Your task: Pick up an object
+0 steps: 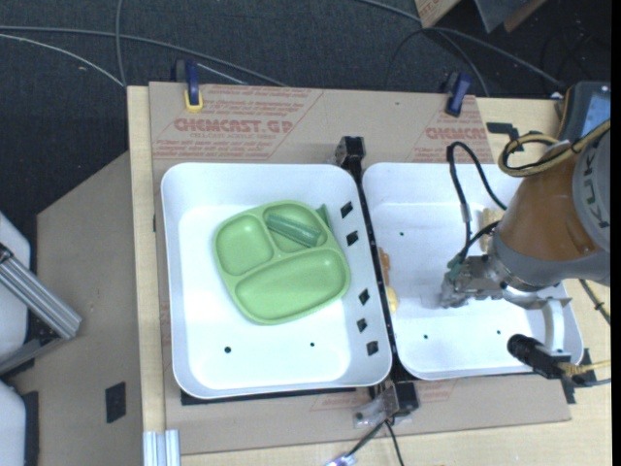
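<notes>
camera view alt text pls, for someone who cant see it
A grey robot arm with an orange band reaches from the right into the right shallow white bin, its pincer low over the bin floor. The left shallow white bin holds a green plastic divided plate with a darker green oblong piece in one compartment.

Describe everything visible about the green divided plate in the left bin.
The green divided plate is light green, looks like matte plastic, and has rounded corners and a raised rim. Ridges split it into three compartments: one large at the near side, two smaller at the far side. It lies flat, right side up, turned at an angle to the walls of the left bin, resting on the bin's white floor near the middle. A darker green oblong object lies in the far-right small compartment. Nothing else touches it.
</notes>
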`<control>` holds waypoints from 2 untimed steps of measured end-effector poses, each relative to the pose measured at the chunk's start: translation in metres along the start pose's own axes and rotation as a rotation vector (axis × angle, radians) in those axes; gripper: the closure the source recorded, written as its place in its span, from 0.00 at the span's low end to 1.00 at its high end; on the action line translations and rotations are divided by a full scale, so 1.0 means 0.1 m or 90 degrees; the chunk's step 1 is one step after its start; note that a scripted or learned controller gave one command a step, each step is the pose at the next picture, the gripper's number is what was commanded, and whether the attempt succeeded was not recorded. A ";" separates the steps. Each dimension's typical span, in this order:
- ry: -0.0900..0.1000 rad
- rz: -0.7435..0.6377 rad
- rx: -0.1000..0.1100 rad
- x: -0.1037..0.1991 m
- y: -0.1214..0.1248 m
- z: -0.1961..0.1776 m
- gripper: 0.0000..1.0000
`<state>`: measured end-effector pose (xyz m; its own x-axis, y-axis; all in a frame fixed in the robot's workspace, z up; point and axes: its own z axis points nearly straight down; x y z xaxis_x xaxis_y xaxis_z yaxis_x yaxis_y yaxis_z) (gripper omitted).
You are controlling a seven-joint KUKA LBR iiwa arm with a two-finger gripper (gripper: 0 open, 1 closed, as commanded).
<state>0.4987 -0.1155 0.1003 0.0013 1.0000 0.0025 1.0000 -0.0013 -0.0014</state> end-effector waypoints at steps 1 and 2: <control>-0.002 -0.001 -0.004 -0.07 0.03 -0.46 1.00; -0.002 -0.002 -0.005 -0.03 0.14 -0.97 1.00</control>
<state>0.5129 -0.1189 0.1976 -0.0021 1.0000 -0.0013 1.0000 0.0021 0.0068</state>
